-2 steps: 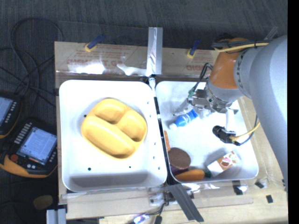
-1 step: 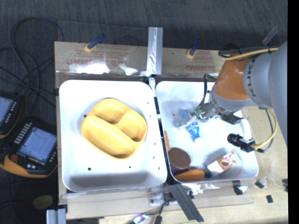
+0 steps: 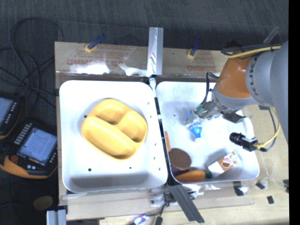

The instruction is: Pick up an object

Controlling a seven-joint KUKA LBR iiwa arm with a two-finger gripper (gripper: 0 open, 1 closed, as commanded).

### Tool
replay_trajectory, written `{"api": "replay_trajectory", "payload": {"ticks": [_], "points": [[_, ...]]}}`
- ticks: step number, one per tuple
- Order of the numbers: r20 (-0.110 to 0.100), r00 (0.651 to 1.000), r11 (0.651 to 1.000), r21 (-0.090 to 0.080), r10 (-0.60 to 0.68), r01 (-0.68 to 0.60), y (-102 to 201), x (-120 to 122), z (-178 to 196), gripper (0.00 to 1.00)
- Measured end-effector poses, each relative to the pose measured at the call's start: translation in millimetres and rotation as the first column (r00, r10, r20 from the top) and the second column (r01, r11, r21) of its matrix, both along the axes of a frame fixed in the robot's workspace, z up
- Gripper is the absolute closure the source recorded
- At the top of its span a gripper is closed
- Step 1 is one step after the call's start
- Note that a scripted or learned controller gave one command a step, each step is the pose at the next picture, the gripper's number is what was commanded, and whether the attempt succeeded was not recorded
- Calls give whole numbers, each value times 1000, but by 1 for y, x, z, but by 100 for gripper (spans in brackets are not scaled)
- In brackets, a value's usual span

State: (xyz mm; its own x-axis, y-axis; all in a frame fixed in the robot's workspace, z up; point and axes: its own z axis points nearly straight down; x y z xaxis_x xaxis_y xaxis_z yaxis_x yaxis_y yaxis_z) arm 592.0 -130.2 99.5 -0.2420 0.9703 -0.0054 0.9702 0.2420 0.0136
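The arm reaches in from the right over the right bin (image 3: 243, 175). Its gripper (image 3: 204, 110) hangs low in that bin's upper middle. Just below and left of it lies a small blue and clear plastic object (image 3: 195, 129). Whether the gripper touches this object is not visible. A brown round disc (image 3: 179, 158) sits at the bin's lower left, with an orange carrot-shaped piece (image 3: 190, 175) under it. A small white carton with red print (image 3: 225, 162) lies at the lower right. A thin orange stick (image 3: 167, 140) rests along the left wall.
A large yellow rounded object (image 3: 114, 127) takes up much of the left bin (image 3: 75, 172). A black connector with a yellow cable (image 3: 243, 140) hangs from the arm over the right bin. The raised divider (image 3: 158, 125) runs between the bins.
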Motion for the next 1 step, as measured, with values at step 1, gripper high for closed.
{"api": "replay_trajectory", "payload": {"ticks": [1], "points": [[-16,992,992,2,129,-129,40,-78,153,100]]}}
